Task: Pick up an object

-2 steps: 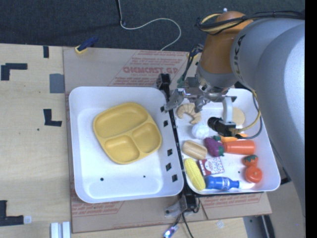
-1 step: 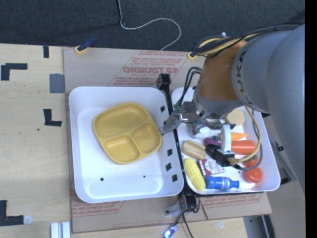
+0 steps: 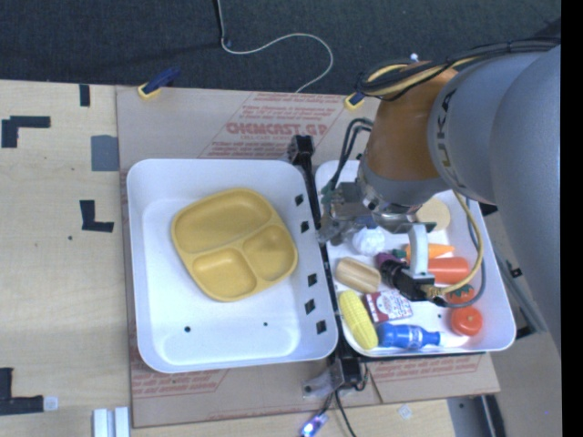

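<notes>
The grey arm with its orange band reaches in from the right and hangs over the right bin [image 3: 499, 335]. My gripper [image 3: 341, 222] is low at that bin's upper left, beside the divider between the bins. A white crumpled object [image 3: 372, 240] lies just right of it, and a tan bread roll [image 3: 357, 274] lies just below. I see nothing lifted. The arm hides the far part of the right bin.
The right bin also holds a yellow corn cob [image 3: 357, 320], a blue bottle [image 3: 410, 338], a red tomato [image 3: 465, 320], an orange item [image 3: 448, 268] and a red packet [image 3: 394, 308]. A yellow divided plate [image 3: 235, 242] sits in the left bin [image 3: 219, 344].
</notes>
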Controlling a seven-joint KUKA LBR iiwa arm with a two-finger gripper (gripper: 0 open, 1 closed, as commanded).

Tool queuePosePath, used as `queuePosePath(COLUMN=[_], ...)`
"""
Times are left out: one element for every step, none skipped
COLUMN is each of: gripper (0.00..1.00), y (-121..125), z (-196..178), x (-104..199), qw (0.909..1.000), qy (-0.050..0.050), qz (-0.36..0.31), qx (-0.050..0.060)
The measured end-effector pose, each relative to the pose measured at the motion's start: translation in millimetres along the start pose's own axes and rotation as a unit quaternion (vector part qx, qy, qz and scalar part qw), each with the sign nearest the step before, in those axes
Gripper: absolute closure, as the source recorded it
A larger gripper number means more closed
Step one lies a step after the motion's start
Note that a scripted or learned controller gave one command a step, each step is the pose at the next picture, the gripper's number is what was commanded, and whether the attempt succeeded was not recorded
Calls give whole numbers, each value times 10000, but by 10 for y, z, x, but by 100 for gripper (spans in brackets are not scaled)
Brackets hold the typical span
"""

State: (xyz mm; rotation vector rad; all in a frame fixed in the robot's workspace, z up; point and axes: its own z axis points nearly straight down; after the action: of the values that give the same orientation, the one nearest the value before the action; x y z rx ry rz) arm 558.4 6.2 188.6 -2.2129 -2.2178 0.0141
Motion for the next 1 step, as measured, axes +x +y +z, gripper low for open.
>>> queuePosePath(gripper=[100], y=[-208], z=[-866], x=[-298], qw=[10000], qy=[-6], qz=[20], qx=[-73])
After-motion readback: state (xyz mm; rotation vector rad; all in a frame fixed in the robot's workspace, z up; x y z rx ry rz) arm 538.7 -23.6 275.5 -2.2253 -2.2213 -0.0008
